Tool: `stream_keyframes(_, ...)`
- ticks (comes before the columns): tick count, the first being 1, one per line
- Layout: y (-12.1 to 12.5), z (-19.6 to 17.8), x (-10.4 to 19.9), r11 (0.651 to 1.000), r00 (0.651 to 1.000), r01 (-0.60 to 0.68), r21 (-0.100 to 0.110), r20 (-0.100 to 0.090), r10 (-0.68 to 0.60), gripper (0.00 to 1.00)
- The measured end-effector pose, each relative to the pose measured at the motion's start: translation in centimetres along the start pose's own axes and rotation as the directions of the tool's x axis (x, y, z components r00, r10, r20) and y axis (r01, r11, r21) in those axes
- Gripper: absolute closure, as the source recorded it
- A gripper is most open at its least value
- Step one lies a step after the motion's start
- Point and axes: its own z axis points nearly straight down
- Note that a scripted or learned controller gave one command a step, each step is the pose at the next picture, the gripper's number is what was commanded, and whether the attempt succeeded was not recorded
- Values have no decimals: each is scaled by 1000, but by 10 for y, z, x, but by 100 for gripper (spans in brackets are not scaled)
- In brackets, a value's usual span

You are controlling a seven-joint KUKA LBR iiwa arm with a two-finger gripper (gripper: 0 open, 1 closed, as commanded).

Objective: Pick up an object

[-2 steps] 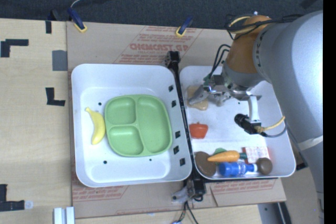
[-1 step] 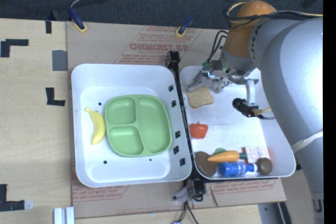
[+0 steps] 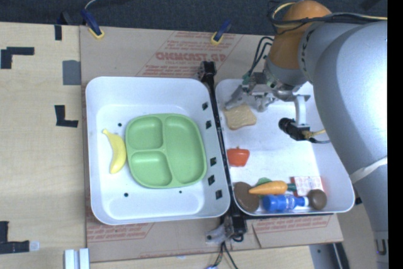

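Left bin [image 3: 101, 198]: banana [image 3: 116, 150] left of tray [image 3: 166, 150]. Right bin [image 3: 334, 189]: bread [image 3: 240, 117] behind carrot [image 3: 267, 187], bottle [image 3: 283, 203].

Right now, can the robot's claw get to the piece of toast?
Probably yes. The claw hangs in the right white bin just above the tan slice of toast, with nothing between them. The red pepper lies apart, nearer the front.

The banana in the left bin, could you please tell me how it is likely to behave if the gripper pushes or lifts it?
The banana looks like a smooth, glossy toy, so it is probably light and somewhat slippery. Its curved shape may make it pivot when pushed. It lies close beside the green plate, which could block a finger on that side.
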Motion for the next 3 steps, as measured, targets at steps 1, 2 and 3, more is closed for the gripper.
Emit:
stream_keyframes(1,0,0,-5,1000,1000,0,1,-2,0,0)
stream_keyframes(2,0,0,-3,1000,1000,-2,0,1,2,0)
stream_keyframes(3,-6,0,-1,1000,1000,-2,-1,1,2,0)
